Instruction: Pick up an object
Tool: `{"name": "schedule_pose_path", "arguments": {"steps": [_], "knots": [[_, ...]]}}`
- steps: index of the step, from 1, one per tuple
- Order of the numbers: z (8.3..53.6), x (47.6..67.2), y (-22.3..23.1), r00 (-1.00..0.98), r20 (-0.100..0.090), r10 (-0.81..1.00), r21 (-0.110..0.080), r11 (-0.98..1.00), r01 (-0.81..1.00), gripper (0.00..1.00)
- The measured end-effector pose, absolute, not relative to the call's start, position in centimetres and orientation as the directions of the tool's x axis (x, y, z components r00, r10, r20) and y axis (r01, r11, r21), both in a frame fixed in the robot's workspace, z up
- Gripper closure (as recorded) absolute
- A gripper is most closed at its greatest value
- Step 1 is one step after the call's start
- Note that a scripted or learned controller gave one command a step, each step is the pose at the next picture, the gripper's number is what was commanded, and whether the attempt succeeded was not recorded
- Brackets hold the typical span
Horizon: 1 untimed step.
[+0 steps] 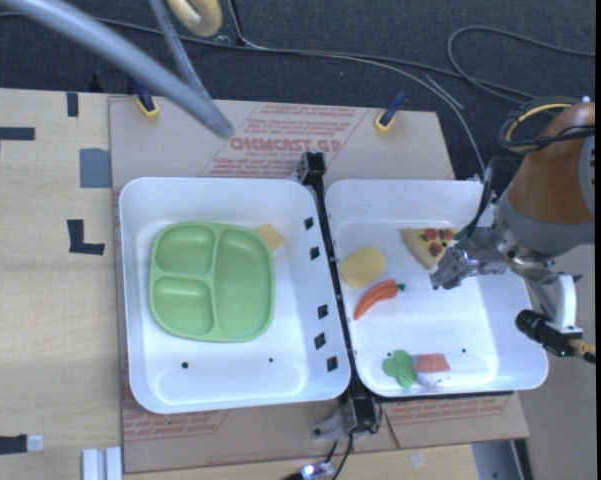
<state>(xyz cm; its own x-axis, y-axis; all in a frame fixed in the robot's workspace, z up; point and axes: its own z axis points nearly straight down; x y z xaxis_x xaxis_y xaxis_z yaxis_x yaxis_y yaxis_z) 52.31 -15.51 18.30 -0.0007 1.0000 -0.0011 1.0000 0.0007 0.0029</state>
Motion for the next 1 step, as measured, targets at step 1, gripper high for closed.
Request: {"name": "schedule_pose_path", "arguments": {"steps": [1], "knots": [[23.23, 52.43, -15.52, -0.001, -0.002, 1.0, 0.004, 0.001, 1.0, 1.0]]}}
